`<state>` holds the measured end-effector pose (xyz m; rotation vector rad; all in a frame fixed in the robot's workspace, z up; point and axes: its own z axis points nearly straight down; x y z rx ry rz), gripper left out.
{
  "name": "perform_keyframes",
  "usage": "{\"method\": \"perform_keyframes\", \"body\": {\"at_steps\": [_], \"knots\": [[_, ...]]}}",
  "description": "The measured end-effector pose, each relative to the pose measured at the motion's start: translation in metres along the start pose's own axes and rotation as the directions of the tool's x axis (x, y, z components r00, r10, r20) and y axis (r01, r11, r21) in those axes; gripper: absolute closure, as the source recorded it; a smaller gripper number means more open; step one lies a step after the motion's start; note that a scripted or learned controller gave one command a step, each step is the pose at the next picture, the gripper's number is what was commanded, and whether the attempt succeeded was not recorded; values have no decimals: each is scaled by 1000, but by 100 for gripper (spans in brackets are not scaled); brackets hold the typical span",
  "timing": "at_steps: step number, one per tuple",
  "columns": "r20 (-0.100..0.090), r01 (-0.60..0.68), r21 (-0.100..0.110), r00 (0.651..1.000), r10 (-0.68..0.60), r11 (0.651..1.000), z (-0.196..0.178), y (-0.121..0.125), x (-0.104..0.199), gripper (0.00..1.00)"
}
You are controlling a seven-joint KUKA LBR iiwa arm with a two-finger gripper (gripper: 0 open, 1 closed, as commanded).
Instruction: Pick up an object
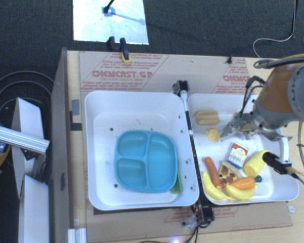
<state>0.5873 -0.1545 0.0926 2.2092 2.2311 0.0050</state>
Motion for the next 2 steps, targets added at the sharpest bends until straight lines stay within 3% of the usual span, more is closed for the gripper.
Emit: {"method": "perform_keyframes", "body": {"at_steps": [1,2], "knots": [[0,-13,8,1000,13,1000,9,-79,-12,0],[1,1,-5,1000,-1,1000,7,0,41,0]]}}
